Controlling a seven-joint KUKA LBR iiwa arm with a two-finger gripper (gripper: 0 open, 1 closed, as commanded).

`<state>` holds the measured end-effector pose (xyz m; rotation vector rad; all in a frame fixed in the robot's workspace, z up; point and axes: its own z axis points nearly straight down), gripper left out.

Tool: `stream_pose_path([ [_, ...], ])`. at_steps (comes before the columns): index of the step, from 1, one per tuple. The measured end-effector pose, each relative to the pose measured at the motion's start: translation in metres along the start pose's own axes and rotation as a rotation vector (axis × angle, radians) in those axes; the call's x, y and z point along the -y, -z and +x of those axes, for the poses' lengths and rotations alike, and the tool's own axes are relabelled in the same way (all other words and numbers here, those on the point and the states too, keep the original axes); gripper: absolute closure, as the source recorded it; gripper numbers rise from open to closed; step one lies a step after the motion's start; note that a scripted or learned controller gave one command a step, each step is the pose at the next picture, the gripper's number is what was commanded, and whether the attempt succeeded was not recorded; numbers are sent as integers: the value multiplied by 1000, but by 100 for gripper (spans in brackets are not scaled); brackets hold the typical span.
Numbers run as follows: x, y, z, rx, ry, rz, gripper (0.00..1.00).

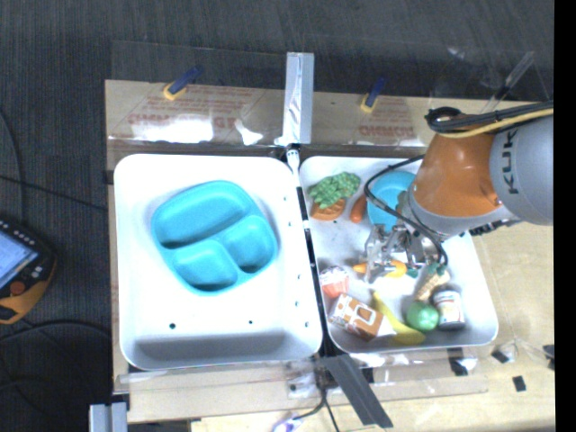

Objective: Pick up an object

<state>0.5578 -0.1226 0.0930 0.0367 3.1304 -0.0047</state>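
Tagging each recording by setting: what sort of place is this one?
Likely a robotics lab's bin-picking bench: two white bins clamped to a board, toy food in the right one, and an arm's gripper reaching in.

Single grey KUKA arm (531, 174) comes in from the right edge of the camera view, upper-right quadrant. Broad orange band above the wrist (457, 183) faces the camera, so the wrist points roughly straight down, with a slight lean toward the view's left. Black and yellow cables (486, 118) loop over the top of the band and run off right. Metal two-finger gripper (389, 257) hangs below the band, low, down inside the right-hand bin. Gripper hardware reads as a cluttered silver mass; fingertip spacing can't be resolved from this angle
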Motion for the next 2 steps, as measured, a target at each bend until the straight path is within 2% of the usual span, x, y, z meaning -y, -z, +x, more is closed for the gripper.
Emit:
stream_pose_path([
  [1,-27,25,-13,-10,-277,-1,100],
  [2,-116,99,5,-9,-247,-3,100],
])
